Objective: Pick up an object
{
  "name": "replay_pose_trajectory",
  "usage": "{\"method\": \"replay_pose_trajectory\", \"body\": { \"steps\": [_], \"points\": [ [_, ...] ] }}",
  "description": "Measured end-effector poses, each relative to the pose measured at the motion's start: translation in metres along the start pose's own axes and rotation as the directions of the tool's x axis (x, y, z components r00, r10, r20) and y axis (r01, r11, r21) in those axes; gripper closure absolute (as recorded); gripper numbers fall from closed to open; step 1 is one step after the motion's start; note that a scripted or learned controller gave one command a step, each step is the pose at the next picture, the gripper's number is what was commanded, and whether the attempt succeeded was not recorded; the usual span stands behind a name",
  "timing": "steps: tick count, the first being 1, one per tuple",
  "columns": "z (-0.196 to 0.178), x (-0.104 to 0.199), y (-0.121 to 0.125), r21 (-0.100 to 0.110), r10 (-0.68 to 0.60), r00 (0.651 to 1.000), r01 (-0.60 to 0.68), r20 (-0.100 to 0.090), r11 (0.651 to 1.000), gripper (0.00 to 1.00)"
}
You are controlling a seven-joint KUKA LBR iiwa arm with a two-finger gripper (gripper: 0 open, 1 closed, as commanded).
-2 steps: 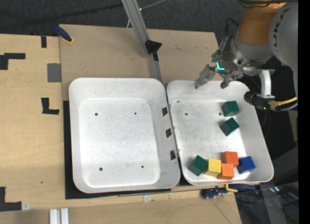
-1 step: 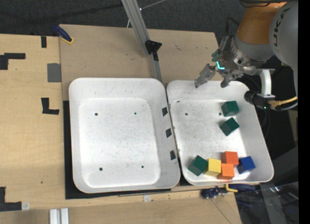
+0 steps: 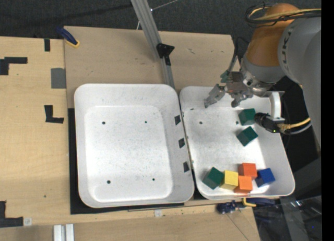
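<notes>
My gripper (image 3: 225,99) hangs over the far end of the right bin (image 3: 209,130), its two fingers spread apart with nothing between them. Two dark green blocks lie to its right and nearer: one (image 3: 247,116) by the bin's right wall, the other (image 3: 247,136) just below it. At the bin's near end sits a cluster of blocks: green (image 3: 213,177), yellow (image 3: 230,178), two orange (image 3: 247,170) (image 3: 244,183) and blue (image 3: 265,176).
The left bin (image 3: 130,141) stands beside the right one. A slanted metal pole (image 3: 148,21) runs from the top down to the bins' far junction. The grey arm with its orange band (image 3: 271,36) fills the upper right.
</notes>
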State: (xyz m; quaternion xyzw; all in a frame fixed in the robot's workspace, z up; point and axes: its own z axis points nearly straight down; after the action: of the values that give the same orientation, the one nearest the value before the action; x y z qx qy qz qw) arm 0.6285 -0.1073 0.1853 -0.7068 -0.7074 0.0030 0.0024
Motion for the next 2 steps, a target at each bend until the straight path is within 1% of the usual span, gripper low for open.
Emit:
{"method": "replay_pose_trajectory", "body": {
  "steps": [1, 2],
  "points": [
    [0.052, -0.007, -0.008, 0.0, 0.0, 1.0, 0.0, 0.0, 1.0, 0.0],
    [0.097, -0.007, -0.009, -0.001, -0.001, 1.0, 0.001, 0.0, 1.0, 0.0]
  ]
}}
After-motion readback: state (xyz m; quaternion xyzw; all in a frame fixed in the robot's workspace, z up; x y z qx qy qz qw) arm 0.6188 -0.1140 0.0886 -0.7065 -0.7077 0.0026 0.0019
